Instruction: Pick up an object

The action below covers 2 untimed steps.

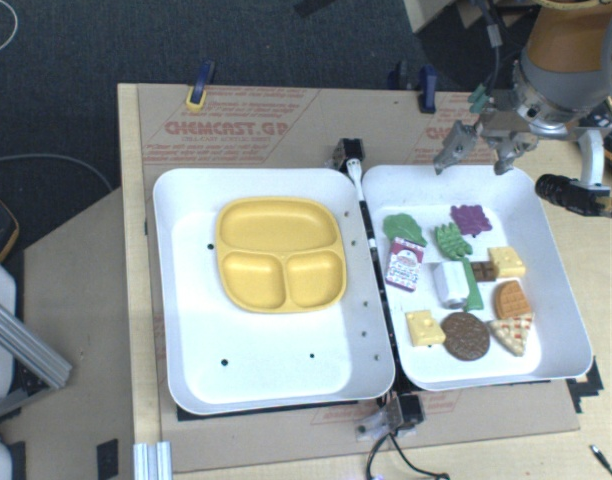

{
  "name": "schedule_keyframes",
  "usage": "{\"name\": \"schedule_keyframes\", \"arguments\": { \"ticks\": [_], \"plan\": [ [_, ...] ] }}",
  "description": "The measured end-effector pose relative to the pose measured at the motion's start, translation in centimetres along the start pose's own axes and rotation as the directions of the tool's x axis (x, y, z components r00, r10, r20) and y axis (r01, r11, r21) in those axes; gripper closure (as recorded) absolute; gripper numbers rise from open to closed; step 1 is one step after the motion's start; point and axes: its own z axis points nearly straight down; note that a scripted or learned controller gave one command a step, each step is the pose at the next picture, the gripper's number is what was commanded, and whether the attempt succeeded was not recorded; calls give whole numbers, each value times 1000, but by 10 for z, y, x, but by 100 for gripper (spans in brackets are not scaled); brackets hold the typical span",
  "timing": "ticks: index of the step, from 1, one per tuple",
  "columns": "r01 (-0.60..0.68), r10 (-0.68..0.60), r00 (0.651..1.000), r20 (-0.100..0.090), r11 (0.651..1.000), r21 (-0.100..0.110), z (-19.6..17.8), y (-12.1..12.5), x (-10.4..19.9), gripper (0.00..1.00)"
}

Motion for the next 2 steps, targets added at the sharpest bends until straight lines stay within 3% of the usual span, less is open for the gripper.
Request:
{"name": "schedule_keyframes", "arguments": {
  "ticks": [1, 2],
  "plan": [
    [2, -2, 1000, 2, 1000, -13, -8, 2, 0, 0],
    [3, -3, 1000, 0, 1000, -7, 54, 6, 6, 0]
  ]
}}
